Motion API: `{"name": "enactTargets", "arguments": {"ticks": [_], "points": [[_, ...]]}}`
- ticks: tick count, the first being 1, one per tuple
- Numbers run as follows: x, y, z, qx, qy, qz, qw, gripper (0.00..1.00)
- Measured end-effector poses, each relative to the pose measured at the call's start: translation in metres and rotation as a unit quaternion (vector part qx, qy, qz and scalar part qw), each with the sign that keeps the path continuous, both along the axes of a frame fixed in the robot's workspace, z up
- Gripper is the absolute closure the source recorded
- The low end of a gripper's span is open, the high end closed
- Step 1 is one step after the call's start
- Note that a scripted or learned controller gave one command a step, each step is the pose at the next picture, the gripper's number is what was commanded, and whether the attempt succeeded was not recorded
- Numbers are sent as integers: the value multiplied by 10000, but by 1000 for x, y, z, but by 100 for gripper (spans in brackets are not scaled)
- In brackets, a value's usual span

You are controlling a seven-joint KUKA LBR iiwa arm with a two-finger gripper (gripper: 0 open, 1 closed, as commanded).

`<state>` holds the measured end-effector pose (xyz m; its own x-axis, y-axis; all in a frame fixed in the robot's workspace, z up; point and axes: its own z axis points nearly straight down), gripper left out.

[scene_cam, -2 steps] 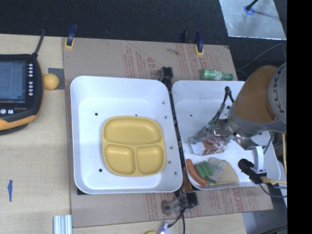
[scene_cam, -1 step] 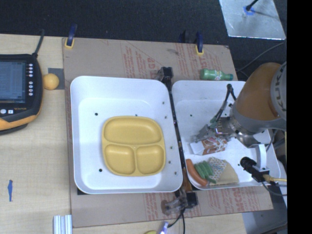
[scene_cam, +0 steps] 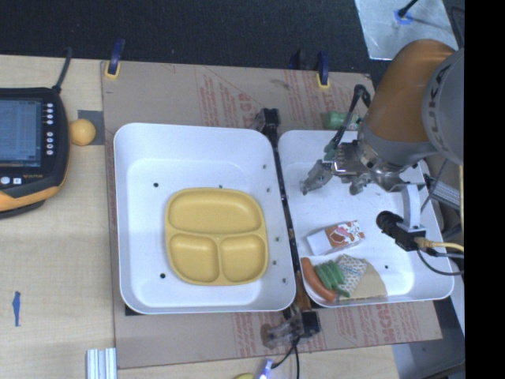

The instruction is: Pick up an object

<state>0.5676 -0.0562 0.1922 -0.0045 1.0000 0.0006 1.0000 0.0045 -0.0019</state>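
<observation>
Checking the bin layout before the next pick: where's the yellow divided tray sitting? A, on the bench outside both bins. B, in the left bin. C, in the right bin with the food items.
B: the yellow divided tray lies flat inside the left bin, alone, apart from the right bin.

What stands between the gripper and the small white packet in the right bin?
Nothing visible does. The gripper hangs over bare floor in the upper part of the right bin; the white packet lies below it in the picture, with only bin floor between them.

Pale wooden bench (scene_cam: 55,275) under brown cardboard sheet (scene_cam: 197,93), dark carpeted floor (scene_cam: 197,14) beyond.
</observation>
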Motion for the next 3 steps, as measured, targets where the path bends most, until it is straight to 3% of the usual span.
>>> {"name": "enactTargets", "arguments": {"ticks": [1, 2, 3], "points": [[2, 77, 61, 4, 3, 0, 10000, 100], [21, 38, 78, -1, 0, -13, 10000, 100], [89, 44, 122, 0, -3, 0, 10000, 100]]}}
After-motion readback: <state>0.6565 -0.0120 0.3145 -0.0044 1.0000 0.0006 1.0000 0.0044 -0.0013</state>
